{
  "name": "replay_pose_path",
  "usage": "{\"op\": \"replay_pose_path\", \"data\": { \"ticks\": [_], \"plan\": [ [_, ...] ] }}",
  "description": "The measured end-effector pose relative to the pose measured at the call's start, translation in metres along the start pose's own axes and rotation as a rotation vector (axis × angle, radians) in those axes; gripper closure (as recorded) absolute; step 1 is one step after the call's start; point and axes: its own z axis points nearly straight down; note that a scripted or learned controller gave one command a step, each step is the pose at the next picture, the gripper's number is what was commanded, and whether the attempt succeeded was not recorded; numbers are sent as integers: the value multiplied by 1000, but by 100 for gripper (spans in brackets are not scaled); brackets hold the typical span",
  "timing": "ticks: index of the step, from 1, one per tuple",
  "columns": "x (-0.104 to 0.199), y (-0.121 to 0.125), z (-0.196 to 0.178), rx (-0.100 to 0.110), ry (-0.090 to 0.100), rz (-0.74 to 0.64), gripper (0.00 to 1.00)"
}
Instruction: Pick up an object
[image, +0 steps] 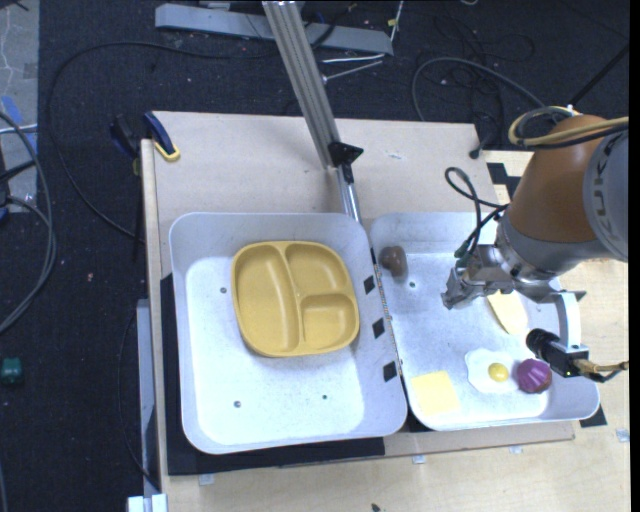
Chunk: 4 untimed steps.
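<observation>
Two white bins (200, 400); fingers (458, 296) over rt bin, grip state can't tell, no readable text.

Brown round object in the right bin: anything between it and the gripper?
Camera view: nothing. Only bare white bin floor lies between the brown round object and the gripper.
</observation>
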Motion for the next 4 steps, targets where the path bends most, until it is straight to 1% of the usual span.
{"op": "replay_pose_path", "data": {
  "ticks": [2, 3, 4],
  "plan": [
    [-3, 5, -80, -1, -1, -1, 100],
    [53, -5, -83, 5, 2, -5, 100],
    [96, -13, -80, 5, 2, -4, 100]
  ]
}}
